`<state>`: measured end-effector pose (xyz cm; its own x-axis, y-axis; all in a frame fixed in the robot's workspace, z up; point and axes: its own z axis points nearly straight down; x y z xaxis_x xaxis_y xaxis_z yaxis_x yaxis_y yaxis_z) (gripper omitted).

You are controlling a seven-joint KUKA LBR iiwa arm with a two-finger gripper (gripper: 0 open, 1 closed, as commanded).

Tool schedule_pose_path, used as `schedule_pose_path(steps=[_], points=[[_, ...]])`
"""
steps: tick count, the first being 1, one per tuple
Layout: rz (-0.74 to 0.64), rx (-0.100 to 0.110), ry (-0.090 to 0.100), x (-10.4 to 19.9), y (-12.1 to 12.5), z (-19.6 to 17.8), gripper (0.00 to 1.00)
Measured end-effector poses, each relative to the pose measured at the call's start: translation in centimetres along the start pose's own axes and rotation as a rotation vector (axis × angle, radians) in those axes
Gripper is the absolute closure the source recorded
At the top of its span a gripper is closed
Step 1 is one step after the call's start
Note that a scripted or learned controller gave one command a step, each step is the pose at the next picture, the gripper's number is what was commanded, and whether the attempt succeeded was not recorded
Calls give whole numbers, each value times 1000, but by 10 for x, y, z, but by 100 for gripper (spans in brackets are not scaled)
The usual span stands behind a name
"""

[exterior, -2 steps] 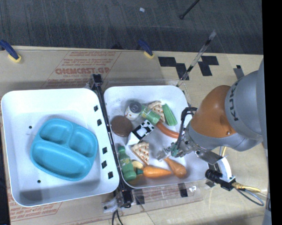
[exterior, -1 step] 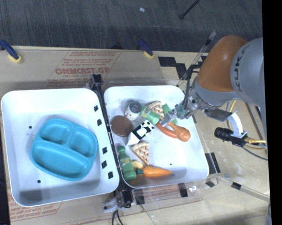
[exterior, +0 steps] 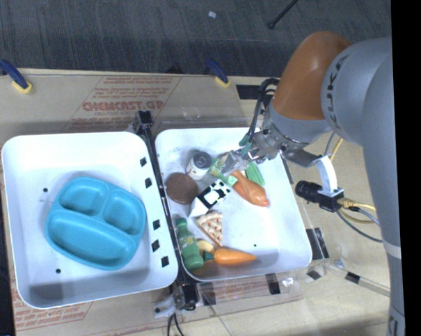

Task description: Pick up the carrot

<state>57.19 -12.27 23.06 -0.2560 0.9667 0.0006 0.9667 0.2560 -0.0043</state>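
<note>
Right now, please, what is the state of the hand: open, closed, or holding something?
Hand: cannot be told; it hangs low over the right white bin, beside the upper orange carrot with green top.

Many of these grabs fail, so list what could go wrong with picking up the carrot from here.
1. Two carrots lie in the right bin: one just under the gripper, another by the near wall. The arm may aim at either.
2. A black-and-white block sits close beside the upper carrot, so it may get nudged or grabbed instead.
3. The near carrot rests beside a green bottle, which crowds a grasp there.
</note>
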Motion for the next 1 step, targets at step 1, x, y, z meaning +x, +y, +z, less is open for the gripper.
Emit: schedule_pose_path(steps=[1], points=[[0,1,0,0,0,0,0]])
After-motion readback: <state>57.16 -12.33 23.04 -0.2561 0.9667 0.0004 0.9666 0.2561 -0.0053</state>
